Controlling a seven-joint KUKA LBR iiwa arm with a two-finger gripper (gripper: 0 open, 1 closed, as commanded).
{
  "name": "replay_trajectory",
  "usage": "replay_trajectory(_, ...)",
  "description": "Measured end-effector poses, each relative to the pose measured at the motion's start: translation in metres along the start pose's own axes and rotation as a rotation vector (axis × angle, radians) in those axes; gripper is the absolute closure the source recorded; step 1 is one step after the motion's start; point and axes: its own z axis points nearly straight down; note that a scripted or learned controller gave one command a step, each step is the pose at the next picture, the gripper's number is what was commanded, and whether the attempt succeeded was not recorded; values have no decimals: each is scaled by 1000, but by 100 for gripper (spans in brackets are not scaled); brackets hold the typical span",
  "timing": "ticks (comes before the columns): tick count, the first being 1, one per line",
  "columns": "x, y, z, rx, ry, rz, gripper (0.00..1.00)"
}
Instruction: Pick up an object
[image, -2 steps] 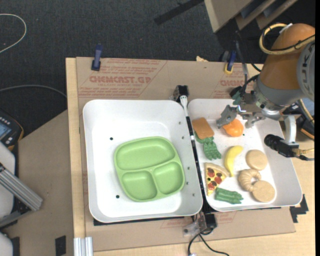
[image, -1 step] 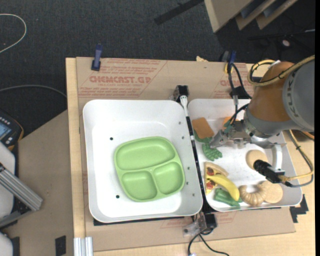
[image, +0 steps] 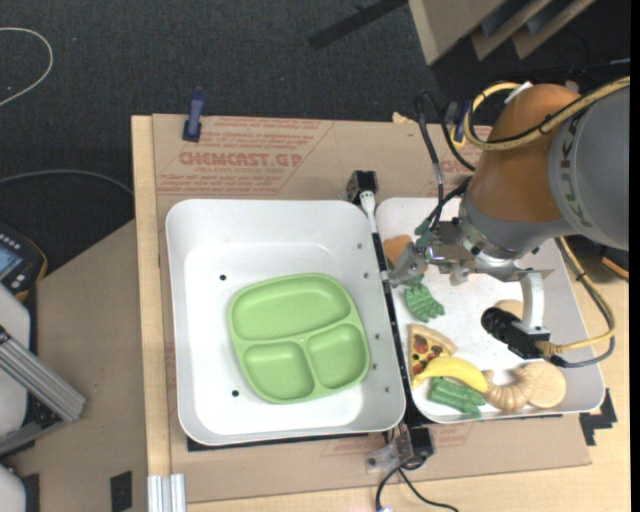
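On the cardboard (image: 250, 160) beyond the left bin (image: 190, 300), red print reads "CHEMCAST GP". Over the right bin's (image: 585, 345) far-left corner hangs the gripper (image: 415, 262), its state hidden. Just nearer lies a green toy (image: 423, 301), long axis running far-left to near-right.

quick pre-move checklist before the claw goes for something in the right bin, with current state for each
1. Claw over the right bin: ok, at its left side.
2. Target near the claw: ok, green toy lies just below it.
3. Object between the fingers: cannot tell.
4. Other items apart from the green toy: ok, pizza slice, banana and croissant lie at the near end.
5. Divided green tray in the left bin: ok.
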Motion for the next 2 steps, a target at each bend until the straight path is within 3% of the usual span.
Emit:
replay_trajectory(1,-5,0,-5,5,-3,9,100)
replay_trajectory(2,33,-46,-38,11,0,5,100)
